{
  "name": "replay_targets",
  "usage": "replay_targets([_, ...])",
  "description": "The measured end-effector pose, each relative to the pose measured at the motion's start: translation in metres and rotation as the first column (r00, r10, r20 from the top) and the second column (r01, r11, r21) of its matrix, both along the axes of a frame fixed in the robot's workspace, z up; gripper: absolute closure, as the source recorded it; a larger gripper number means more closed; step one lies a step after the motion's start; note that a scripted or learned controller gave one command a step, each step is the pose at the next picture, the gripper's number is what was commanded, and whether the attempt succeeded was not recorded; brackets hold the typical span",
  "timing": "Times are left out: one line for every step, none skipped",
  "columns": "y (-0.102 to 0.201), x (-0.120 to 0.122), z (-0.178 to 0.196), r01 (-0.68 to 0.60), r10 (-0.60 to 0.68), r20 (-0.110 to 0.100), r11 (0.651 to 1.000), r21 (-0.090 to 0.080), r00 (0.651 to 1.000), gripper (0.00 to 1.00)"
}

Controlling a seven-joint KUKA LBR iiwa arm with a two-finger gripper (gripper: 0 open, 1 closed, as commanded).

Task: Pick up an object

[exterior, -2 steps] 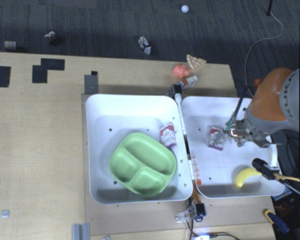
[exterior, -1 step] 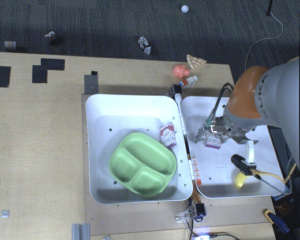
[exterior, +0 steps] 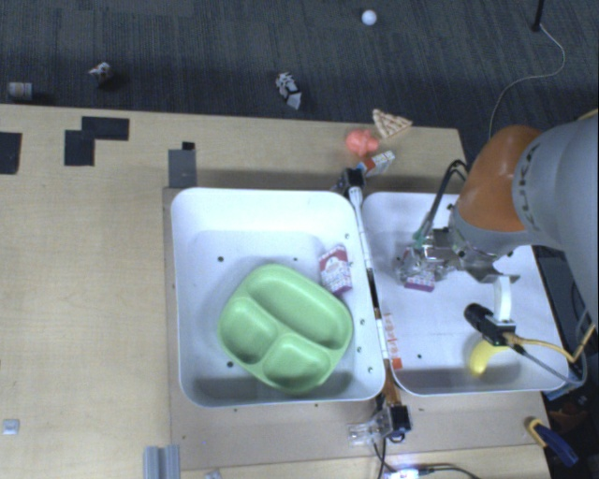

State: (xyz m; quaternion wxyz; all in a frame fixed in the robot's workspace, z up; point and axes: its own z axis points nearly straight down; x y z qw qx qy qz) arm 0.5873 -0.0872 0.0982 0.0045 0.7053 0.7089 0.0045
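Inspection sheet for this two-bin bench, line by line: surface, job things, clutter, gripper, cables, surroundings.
Surface: pale wooden bench bearing left bin and right bin side by side.
Job's things: green divided plate and red-and-white packet in left bin; yellow thing and small purplish thing in right bin.
Clutter: pink lump and wedge-shaped toy on the bench behind the bins.
Gripper: gripper low in right bin, just above the purplish thing; grasp cannot be told.
Cables: thin dark cable over the floor, top right.
Surroundings: dark carpet with a white ball and small scraps.
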Motion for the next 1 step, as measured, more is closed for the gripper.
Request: replay_targets([0.0852,-0.0451,0.0868,0.000,0.000,-0.009,1.000,0.001,1.000,1.00])
